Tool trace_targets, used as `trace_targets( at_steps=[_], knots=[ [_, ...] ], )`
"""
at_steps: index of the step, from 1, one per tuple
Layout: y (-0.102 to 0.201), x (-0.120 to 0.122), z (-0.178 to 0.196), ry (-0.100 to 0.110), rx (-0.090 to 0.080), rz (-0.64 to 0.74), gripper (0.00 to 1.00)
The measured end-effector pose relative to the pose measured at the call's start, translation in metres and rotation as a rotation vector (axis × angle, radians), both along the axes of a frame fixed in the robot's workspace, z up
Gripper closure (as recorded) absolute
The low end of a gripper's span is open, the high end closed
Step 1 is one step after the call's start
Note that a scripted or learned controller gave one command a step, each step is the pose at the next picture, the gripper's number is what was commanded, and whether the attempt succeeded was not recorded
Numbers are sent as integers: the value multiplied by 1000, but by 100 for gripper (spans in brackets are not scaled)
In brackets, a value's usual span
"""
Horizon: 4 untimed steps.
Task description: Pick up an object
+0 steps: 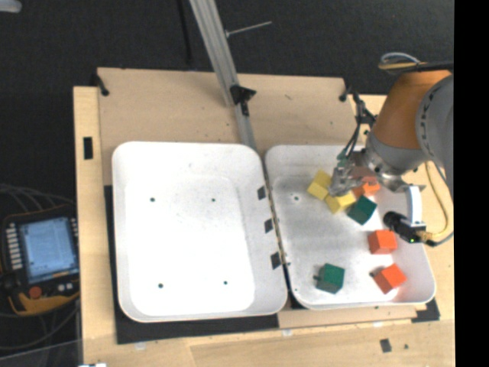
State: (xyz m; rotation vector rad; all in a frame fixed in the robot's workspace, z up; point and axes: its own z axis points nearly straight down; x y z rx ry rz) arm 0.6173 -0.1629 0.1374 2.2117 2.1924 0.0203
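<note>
Though whether they grip cannot be told, the fingers stand between two yellow blocks.

**A pale counter over a dark floor**

A light wooden counter sits on dark, near-black flooring that wraps its top and left sides. A slanted metal pole rises from the counter's rear — grey, with a black clamp partway down. At the left edge, off the counter, a handheld control pendant lies with its screen lit blue — cables trail beside it.
</note>
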Motion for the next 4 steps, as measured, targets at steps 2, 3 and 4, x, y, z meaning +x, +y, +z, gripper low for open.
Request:
trace_targets(
  at_steps=[2,3,4],
  knots=[
    [-4,7,84,24,9,12,100],
    [45,0,81,29,10,14,100],
    [100,-23,82,29,11,15,100]
  ],
)
